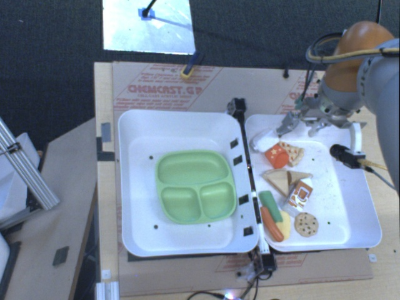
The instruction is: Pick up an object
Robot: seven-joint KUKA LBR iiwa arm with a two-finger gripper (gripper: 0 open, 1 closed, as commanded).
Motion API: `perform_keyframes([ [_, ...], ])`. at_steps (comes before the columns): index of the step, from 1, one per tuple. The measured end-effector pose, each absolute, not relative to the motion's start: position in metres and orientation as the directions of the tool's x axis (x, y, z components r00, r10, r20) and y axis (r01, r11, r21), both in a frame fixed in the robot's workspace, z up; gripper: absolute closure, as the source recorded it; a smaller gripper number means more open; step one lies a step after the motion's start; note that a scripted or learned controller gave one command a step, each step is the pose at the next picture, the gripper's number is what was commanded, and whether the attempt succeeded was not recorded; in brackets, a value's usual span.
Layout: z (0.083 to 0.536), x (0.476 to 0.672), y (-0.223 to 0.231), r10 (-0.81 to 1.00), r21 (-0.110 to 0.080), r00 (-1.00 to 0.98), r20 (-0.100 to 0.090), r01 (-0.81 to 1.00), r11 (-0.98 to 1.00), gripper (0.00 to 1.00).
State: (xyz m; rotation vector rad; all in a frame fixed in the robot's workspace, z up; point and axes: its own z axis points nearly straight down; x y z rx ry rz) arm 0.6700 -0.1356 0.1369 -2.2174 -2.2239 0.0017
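Pincer hangs over the far end of the right bin, just above its back rim, at the end of the grey arm that comes in from the right with its orange band higher up. Whether it is spread or pressed together I cannot tell from this slant; nothing shows pinched in it.

Taking the pincer as the landmark, every candidate lies toward the camera from it, down the bin. Nearest is the orange-red strawberry-like piece, just below and slightly left of the pincer, touching a pizza-like slice. Farther on come the sandwich wedge, the small carton, then the carrot and green stick along the bin's left wall, with the cookie farthest of all.

My judgement: the coming move is a short drop toward the strawberry-like piece. Its crowding against the slice could spoil a clean grip.

The green tray sits in the left bin, well apart.
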Motion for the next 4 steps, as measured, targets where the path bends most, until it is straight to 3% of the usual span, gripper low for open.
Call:
perform_keyframes([
  [1, 0.088, 0.671, -0.136, 1.0, 0.004, -0.005, -0.002, 1.0, 0.005, 0.0],
  [2, 0.1, 0.672, -0.135, 1.0, 0.006, -0.006, -0.001, 1.0, 0.006, 1.0],
  [4, 0.221, 0.679, -0.139, 1.0, 0.009, -0.006, -0.001, 1.0, 0.006, 1.0],
])
